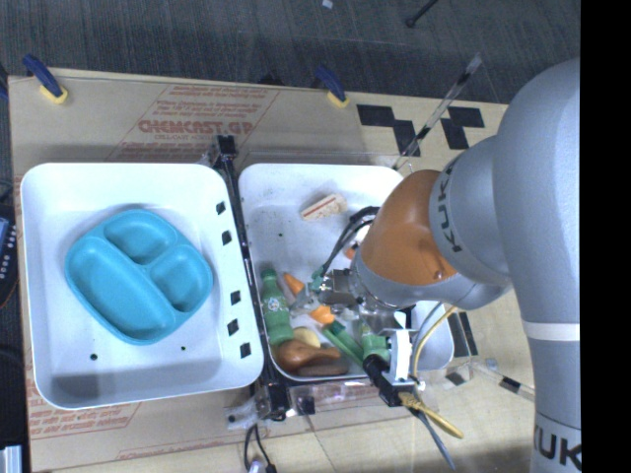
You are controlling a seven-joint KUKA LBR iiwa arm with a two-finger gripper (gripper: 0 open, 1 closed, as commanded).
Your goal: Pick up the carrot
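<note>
- Camera view: my jaws (340, 304) hang low in the right bin (296, 187), over the clutter at its near end; my own wrist, with its orange band (409, 239), covers them, so I cannot tell how they are set.
- The carrot (294, 284) lies in that clutter: a small orange piece just left of my jaws, with a second orange bit (322, 314) showing right beside them. I cannot tell whether I touch either.
- Crowded around it are a green bottle (273, 299) against the bin's left wall, a brown rounded thing (315, 360) at the near wall, a pale yellowish piece (307, 339) and a green item (347, 343) under my wrist.
- Open room: the far half of the right bin is bare white floor apart from a tan block (321, 206) near the far wall.
- Edges: the clutter is pressed into the near-left corner, walls close on two sides, and the divider with black clips (237, 264) stands just left of it.
- The left bin (59, 363) holds a blue compartment tray (138, 274) set at a slant, with white floor around it.
- The worktop (128, 121) beyond the bins is brown cardboard with blue clamps (46, 80) at its far edge.
</note>
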